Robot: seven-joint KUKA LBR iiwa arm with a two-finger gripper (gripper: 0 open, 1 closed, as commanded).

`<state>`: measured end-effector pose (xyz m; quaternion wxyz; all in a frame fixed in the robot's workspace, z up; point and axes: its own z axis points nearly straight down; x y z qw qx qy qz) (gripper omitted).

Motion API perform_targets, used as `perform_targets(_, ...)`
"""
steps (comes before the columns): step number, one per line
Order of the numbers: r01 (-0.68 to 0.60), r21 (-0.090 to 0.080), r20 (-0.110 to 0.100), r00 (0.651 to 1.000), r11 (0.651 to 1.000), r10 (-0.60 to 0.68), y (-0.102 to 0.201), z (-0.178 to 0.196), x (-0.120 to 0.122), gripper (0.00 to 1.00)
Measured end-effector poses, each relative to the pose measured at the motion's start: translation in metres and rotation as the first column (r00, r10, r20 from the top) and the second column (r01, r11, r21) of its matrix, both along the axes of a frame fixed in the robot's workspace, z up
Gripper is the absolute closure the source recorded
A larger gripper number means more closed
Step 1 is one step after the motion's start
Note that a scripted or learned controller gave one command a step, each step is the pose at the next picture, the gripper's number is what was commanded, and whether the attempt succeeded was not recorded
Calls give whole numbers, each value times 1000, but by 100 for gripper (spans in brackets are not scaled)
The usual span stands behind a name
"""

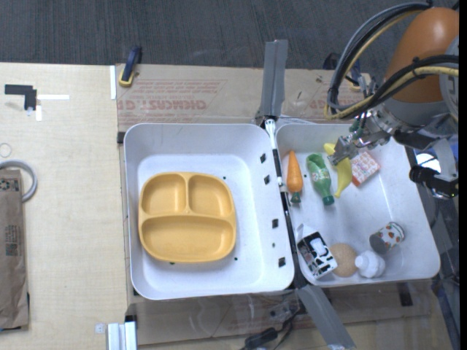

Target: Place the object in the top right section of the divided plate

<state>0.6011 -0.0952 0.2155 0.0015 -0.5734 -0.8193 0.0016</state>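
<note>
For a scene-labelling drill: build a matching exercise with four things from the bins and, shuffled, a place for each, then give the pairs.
Things:
1. divided plate
2. carrot
3. green bottle
4. hand

Places:
A. lying along the right bin's left wall
B. over the right bin's far end, above the banana
C. in the left bin
D. just right of the carrot

Pairs: 1-C, 2-A, 3-D, 4-B

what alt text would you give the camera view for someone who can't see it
A grey and orange robot arm's end effector hangs over the right bin, above a banana, green bottle and carrot. The left bin holds a yellow divided plate.
</note>
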Motion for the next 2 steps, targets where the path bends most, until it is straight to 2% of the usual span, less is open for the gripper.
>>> perform_targets(1,57,-2,-3,998,998,-57,110,-28,-23,100)
perform_targets(2,57,-3,-3,998,998,-57,172,-28,-83,100)
